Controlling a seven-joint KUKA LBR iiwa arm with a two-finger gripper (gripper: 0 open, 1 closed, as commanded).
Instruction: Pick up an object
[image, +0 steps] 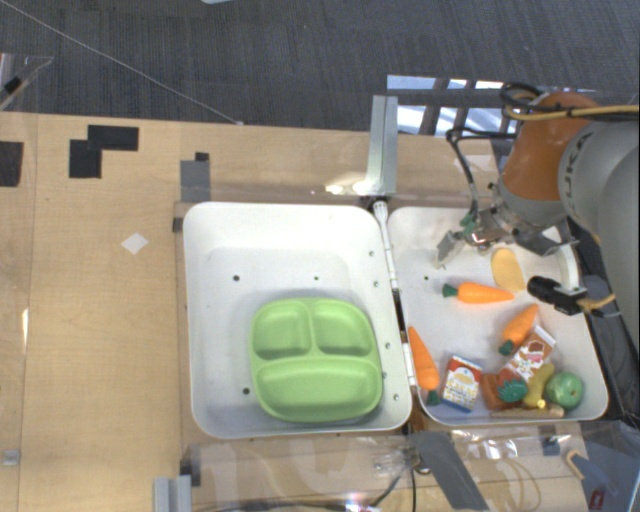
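My bench looks like pale, matt wood grain. Both bins are smooth white plastic with a slight sheen. The green divided plate is glossy plastic. The floor at the far side looks like dark, rough carpet.

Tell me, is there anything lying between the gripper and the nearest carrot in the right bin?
Nothing visible does. The gripper hangs over the far part of the right bin, and the nearest carrot lies just in front of it, toward the camera, with bare white bin floor between them. The yellow piece sits off to the side.
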